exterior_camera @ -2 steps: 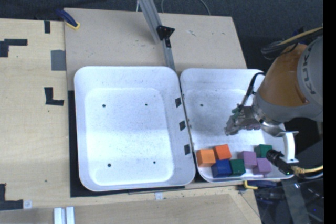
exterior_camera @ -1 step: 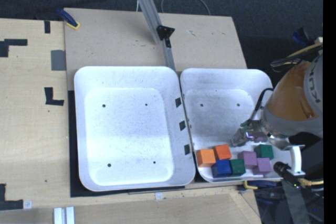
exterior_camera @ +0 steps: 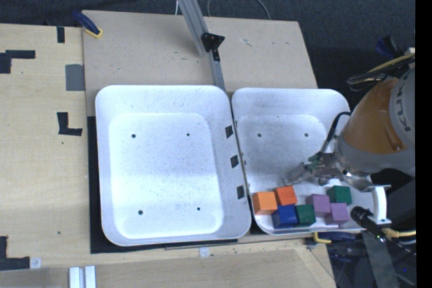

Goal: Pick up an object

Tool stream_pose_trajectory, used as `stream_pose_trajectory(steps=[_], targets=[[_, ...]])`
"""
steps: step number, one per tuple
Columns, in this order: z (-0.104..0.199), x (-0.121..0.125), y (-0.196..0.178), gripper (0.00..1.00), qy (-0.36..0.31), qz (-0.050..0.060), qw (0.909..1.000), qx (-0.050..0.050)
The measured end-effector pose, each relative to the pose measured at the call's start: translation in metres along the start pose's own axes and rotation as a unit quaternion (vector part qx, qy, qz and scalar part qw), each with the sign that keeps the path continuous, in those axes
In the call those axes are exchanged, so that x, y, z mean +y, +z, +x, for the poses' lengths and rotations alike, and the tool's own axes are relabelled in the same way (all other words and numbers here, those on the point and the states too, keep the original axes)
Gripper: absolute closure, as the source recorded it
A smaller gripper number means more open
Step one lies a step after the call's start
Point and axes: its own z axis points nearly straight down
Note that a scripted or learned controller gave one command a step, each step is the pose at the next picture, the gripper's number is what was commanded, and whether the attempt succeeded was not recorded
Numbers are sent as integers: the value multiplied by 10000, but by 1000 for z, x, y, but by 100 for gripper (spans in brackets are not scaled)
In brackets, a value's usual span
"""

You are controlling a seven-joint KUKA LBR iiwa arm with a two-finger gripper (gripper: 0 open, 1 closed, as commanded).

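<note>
Camera view, right bin (exterior_camera: 283, 104): cluster of small blocks packed in near corner — orange block (exterior_camera: 265, 202), second orange block (exterior_camera: 286, 195), blue block (exterior_camera: 286, 215), green block (exterior_camera: 306, 214), two purple blocks (exterior_camera: 321, 203), dark green block (exterior_camera: 340, 194). Gripper (exterior_camera: 302, 173) low over bin floor just beyond cluster, touching no block, nothing visibly held; opening of tips cannot be told; arm (exterior_camera: 378, 125) reaching in from right, wrist bent down toward bin. Recommended: pick an outer block such as second orange, centre over it, descend straight, close squarely across two free faces to avoid nudging neighbours.

White bins (exterior_camera: 165, 104) speckled glossy plastic; bench (exterior_camera: 263, 50) matt board; blocks (exterior_camera: 286, 196) matt
</note>
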Motion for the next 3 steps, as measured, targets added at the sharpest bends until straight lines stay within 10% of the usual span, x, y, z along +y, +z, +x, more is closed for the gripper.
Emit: stream_pose_trajectory(steps=[1,2,3], targets=[[-15,22,3,0,-6,-9,10000,-8],[20,26,-49,0,-22,-27,10000,-3],[-24,73,-127,0,-4,-60,10000,-36]])
